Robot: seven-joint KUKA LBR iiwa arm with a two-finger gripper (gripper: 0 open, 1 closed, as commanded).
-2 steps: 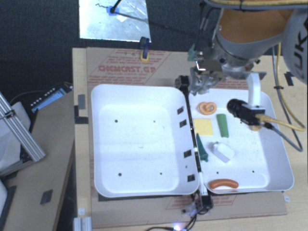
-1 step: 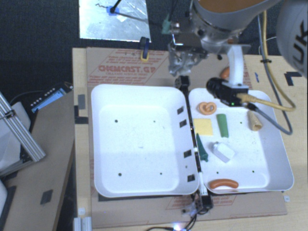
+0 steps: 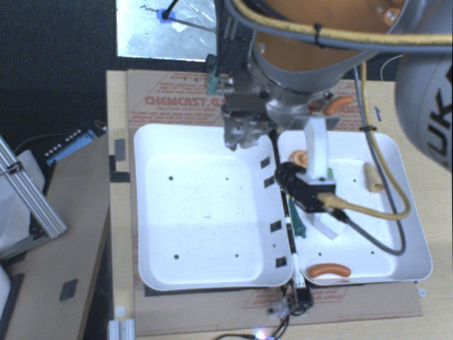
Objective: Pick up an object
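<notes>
Looming closest to the lens, the arm [image 3: 333, 20] with its orange band comes in over the far edge of the right bin [image 3: 350, 183], as the view shows it, and that bin serves as the landmark for everything else. The gripper [image 3: 244, 134] hangs just beyond the right bin's far corner on the side toward its neighbour, above the far corner of the left bin [image 3: 205, 211]. Whether it is wide or narrow I cannot tell, and nothing is seen in its hold. The pickable things lie in or by the right bin. An orange sausage [image 3: 329, 270] rests against its near wall, and a tan piece [image 3: 373, 177] sits close to its outer wall. A small orange round thing [image 3: 299, 159] lies in its far part near the shared wall. A green strip [image 3: 299, 224] runs along that shared wall, with a white scrap [image 3: 327, 227] just beside it. A second sausage [image 3: 341, 105] lies outside the bin, past its far rim, on the cardboard sheet [image 3: 177, 98]. I judge the task to be at its approach step, with no pick made so far. The next move would call for bringing the gripper across the shared wall into the right bin, choosing one target, lowering squarely over it and closing. The sausage at the near wall looks awkward because the wall crowds it. The tan piece stands freer.
</notes>
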